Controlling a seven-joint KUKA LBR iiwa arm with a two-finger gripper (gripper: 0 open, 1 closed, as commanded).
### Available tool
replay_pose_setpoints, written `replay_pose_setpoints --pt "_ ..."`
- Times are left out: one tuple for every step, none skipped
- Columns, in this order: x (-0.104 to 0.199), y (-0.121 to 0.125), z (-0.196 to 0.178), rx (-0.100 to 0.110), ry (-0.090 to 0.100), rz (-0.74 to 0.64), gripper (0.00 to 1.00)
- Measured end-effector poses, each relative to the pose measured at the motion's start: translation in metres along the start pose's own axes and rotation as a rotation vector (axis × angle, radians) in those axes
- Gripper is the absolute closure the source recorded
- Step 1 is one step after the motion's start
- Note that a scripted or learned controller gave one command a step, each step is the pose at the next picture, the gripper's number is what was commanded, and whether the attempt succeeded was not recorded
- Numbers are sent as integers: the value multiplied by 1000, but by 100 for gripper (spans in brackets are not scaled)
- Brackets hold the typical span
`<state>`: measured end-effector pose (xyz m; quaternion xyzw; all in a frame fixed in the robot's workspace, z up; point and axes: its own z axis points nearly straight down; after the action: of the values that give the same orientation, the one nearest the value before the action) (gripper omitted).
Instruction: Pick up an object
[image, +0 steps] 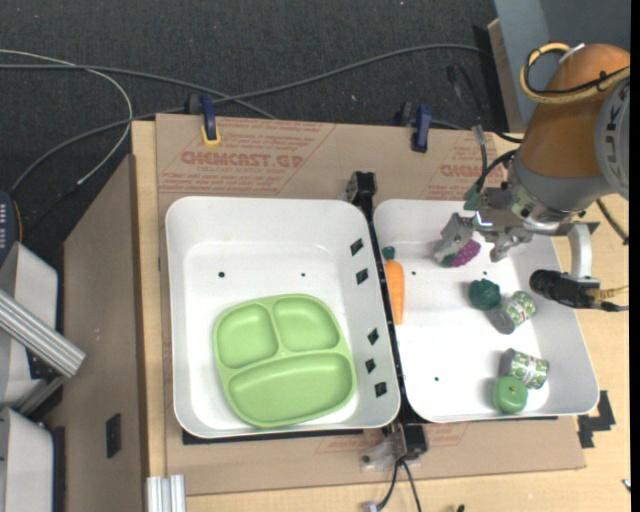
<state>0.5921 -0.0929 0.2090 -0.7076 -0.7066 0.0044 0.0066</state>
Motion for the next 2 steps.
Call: replay_pose_setpoints --pt "0 3 -7 -14 -1 -2 0" --pt "-9 7 43 -8 -2 -1 0"
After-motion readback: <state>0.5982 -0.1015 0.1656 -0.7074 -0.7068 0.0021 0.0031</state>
